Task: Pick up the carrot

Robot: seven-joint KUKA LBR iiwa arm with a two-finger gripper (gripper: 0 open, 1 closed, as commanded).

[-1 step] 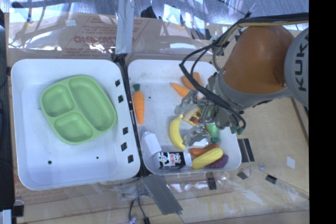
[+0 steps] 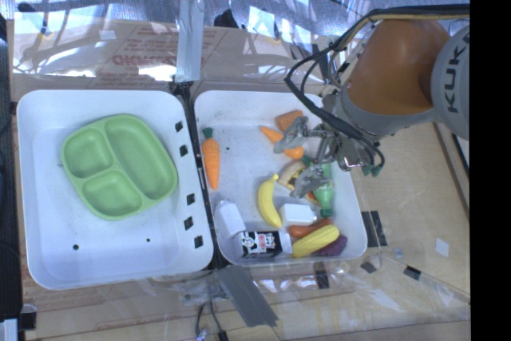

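The carrot (image 2: 211, 160) is orange with a small green top. It lies lengthwise against the left wall of the right bin (image 2: 239, 104), green end pointing to the back. My gripper (image 2: 303, 156) hangs well to the carrot's right, over a cluster of toy food in the middle of that bin. Its fingers are spread apart, one finger (image 2: 295, 128) toward the back and the other nearer the front. A small orange piece (image 2: 293, 152) lies under the gap, and nothing is gripped. The carrot lies apart from the gripper, uncovered.
The right bin also holds an orange wedge (image 2: 288, 120), a banana (image 2: 268, 204), a white bottle (image 2: 230, 216), a milk carton (image 2: 261, 243), a yellow item (image 2: 316, 240) and a green bottle (image 2: 323, 196). A green divided plate (image 2: 120, 165) lies in the left bin (image 2: 36, 251).
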